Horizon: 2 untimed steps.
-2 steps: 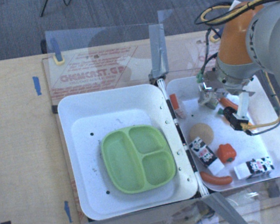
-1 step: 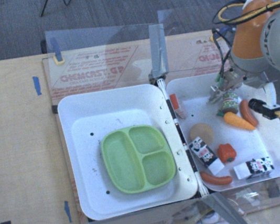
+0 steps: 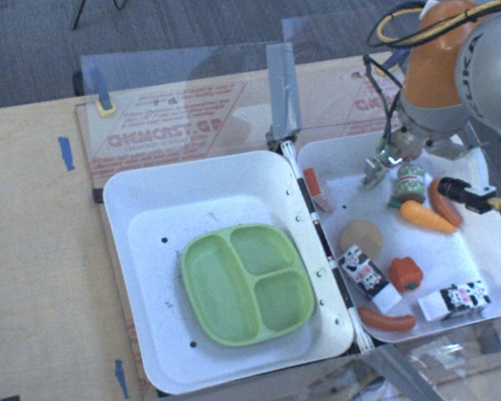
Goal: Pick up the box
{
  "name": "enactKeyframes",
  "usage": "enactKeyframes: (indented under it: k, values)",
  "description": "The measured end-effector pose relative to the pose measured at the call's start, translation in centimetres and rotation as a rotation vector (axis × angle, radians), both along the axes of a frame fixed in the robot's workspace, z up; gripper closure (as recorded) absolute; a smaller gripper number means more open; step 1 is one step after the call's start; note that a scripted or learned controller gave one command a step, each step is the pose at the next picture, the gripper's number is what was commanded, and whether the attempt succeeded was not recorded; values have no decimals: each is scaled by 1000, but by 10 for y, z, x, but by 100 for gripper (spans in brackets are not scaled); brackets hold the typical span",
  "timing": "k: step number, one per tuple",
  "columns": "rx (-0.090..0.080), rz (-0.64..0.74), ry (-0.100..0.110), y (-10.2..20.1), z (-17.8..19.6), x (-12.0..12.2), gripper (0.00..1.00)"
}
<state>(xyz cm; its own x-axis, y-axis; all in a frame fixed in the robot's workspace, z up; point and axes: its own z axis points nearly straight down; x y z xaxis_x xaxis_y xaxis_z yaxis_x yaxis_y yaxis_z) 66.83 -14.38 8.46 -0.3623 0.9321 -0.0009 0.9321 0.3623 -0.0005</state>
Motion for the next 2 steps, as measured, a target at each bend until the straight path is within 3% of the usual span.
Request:
enactKeyframes:
  k: [1,2]
  values:
    - [0,377,0,-64,0,-22,100]
    - [1,377,0,-64,-1,-22,0]
